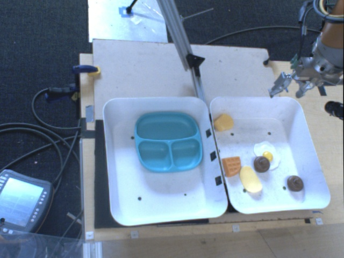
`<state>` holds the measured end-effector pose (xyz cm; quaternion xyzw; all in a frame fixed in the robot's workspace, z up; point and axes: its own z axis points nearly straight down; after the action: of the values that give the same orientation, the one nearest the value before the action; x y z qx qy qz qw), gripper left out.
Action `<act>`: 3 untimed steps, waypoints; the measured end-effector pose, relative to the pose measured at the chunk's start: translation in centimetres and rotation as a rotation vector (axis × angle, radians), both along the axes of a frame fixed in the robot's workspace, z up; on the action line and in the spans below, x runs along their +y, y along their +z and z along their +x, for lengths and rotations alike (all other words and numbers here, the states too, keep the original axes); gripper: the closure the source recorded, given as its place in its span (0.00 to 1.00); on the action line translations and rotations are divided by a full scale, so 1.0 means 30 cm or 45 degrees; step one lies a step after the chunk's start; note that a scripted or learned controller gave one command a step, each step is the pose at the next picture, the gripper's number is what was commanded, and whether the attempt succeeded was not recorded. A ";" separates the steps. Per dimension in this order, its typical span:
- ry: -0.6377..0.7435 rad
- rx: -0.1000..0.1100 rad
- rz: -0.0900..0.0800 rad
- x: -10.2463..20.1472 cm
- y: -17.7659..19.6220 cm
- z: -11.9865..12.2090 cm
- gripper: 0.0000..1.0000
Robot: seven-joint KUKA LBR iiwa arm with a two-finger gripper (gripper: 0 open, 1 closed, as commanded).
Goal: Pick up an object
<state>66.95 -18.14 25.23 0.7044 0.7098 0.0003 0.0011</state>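
Hovering over the right bin's (309, 144) far right corner, the gripper (293, 86) has fingers spread, holding nothing. Toy foods lie in that bin: bun (223, 123), egg (267, 155), waffle (232, 166), lemon (250, 179), two chocolates (294, 183). Left bin (121, 187) holds a tray (167, 141). Bench (140, 69) stands on dark carpet (37, 42).

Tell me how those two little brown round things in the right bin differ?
One brown piece sits on the fried egg, touching its white; the other brown piece lies alone on the bin floor. The first is nearer the bin's middle, close to the yellow oval piece; the second sits toward the bin's near right corner. Both are small, round, dark brown, and look about the same size.
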 end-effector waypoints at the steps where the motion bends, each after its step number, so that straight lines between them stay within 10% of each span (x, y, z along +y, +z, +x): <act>1: 0.001 0.001 -0.001 -0.001 0.000 0.000 0.00; 3: -0.006 0.007 0.001 0.018 -0.402 -0.007 0.00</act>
<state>66.75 -17.60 13.17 0.7061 0.7081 -0.0012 -0.0011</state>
